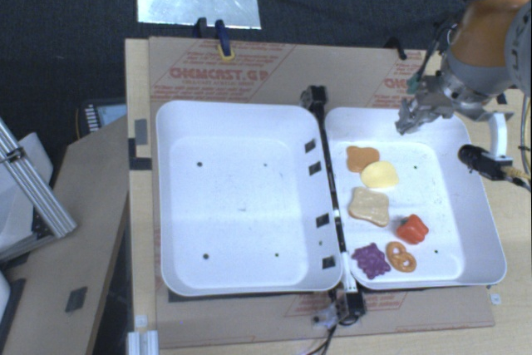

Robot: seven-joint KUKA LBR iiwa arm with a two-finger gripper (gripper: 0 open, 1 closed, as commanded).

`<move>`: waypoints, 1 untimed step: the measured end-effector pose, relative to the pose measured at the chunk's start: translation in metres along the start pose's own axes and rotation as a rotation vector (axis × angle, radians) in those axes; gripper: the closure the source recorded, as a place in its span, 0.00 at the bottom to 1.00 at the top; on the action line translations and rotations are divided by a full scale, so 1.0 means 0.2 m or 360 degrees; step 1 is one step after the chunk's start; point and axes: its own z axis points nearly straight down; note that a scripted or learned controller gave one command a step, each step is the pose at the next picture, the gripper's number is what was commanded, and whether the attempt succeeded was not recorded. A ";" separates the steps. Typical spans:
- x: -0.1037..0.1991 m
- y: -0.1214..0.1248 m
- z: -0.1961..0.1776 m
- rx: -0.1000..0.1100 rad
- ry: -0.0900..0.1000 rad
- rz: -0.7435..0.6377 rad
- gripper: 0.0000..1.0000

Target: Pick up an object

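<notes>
Objects for picking lie in the right bin [475, 216], gathered along its left side beside the divider between the two bins. Nearest the bin's far edge is an orange-brown piece [362, 157], and touching it on the near-right is a pale yellow round piece [379, 175]. Below these lies a tan slice shaped like bread [369, 206], close to the yellow piece. Toward the near edge sit a red piece [412, 228], a small pretzel [401, 257] just nearer than it, and a purple cluster like grapes [371, 260] at the near-left corner, just beside the pretzel. The left bin [179, 204] shows its white floor with a few small dark dots. Both bins rest on a cardboard sheet [249, 66] printed with red lettering. The arm [490, 33] (grey, with an orange band) comes in from the right, and its gripper [409, 122] hangs over the right bin's far edge, well apart from every piece; nothing is seen between its fingers, and whether they are spread or pressed together cannot be told from this view. A dark fitting [480, 160] pokes over the bin's right edge.
</notes>
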 end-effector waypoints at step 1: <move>0.30 -0.10 -0.62 -0.0016 -0.0002 0.0001 1.00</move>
